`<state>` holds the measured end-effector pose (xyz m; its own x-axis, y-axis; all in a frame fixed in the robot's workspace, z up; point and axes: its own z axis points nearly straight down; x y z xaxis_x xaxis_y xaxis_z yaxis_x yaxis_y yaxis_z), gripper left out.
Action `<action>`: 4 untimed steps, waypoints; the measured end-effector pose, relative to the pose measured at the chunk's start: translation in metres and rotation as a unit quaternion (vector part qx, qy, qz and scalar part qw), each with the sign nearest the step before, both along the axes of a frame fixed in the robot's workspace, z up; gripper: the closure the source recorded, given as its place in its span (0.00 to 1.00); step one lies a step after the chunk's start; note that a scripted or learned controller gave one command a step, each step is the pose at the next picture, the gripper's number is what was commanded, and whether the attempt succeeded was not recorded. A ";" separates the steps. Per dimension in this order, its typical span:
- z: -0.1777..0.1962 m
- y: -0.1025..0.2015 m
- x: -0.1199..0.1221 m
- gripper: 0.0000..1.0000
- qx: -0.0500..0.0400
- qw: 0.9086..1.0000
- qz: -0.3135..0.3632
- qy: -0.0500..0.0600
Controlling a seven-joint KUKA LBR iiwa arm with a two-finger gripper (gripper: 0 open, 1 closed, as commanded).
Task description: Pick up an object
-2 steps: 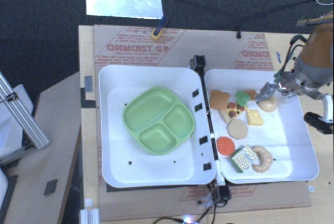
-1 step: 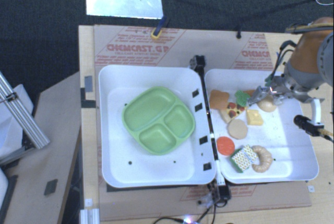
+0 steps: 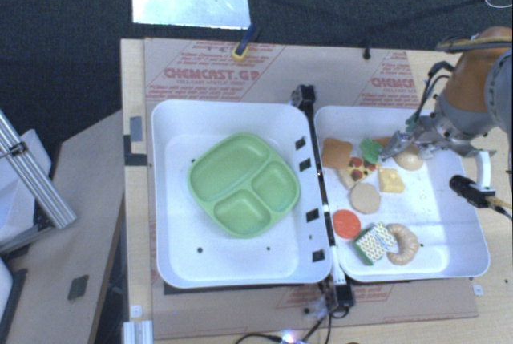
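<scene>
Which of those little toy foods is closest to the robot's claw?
The pale egg-shaped piece at the right bin's far edge, right beside the gripper. The yellow cheese block, round cracker and doughnut lie farther off.

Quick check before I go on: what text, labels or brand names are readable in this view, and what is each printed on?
"CHEMCAST GP", red print on the brown protective sheet under the bins, top left; legible but faint.
The same red print recurs at the sheet's top right and along its front edge; too blurred or cut off to read.
No readable text elsewhere.

Two white bins point(image 3: 176, 254), one green divided plate point(image 3: 243, 184), and roughly nine small toy food pieces point(image 3: 365, 197).
</scene>
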<state>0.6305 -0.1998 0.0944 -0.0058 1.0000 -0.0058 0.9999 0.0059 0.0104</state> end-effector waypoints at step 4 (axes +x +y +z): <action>0.124 0.049 -0.015 1.00 0.003 1.000 -0.001 0.005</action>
<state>0.6159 -0.1504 0.2182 -0.0048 1.0000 -0.0006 1.0000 0.0048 0.0010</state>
